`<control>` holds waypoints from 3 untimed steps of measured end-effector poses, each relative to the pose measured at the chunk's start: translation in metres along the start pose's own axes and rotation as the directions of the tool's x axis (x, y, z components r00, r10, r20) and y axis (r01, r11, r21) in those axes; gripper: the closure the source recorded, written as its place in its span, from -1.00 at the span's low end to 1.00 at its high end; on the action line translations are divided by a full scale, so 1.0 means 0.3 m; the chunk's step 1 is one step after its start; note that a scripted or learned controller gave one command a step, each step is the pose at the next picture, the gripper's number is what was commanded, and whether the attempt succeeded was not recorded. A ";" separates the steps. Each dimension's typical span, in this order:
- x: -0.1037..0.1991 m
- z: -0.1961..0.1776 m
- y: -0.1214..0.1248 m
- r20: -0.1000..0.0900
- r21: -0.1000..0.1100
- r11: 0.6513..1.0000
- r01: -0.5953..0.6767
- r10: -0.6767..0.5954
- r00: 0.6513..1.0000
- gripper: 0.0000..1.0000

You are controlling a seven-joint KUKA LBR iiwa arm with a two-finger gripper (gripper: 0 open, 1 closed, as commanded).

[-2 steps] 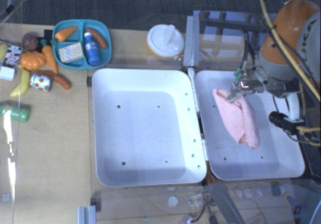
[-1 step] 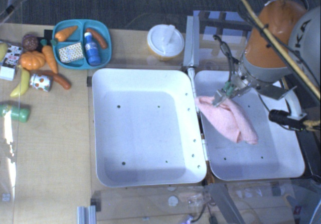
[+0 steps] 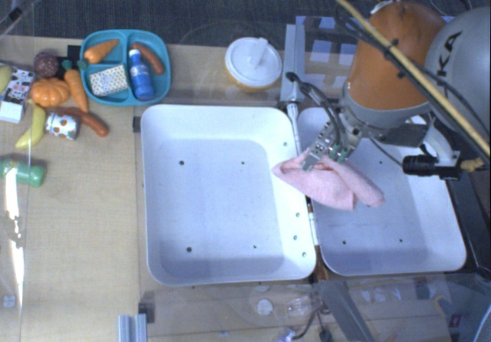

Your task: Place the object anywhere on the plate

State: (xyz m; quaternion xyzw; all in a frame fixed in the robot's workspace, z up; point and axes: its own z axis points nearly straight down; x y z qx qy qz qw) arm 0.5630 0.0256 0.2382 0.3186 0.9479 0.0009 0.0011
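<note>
Pink cloth (image 3: 331,183) draped over the divide between left bin (image 3: 215,195) and right bin (image 3: 414,248), mostly in the right. Soft, light, floppy; likely to sag and drag. Best pinched at a raised fold. Gripper (image 3: 321,152) at its far edge; fingers' state: cannot tell.

A yellow cup with white lid (image 3: 254,63) stands beyond the bins, near a toy banana (image 3: 31,127) and green mallet (image 3: 23,172).

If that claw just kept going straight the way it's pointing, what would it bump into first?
Probably the pink cloth: the claw points down at it, right at its upper edge. Depth is hard to judge; they may already touch.
</note>
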 end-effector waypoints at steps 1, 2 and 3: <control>0.139 -0.012 0.086 0.000 -0.001 0.921 0.390 -0.390 0.921 1.00; 0.276 0.034 0.171 0.002 -0.002 0.796 0.605 -0.605 0.796 1.00; 0.275 0.033 0.171 0.002 -0.002 0.797 0.604 -0.604 0.797 -1.00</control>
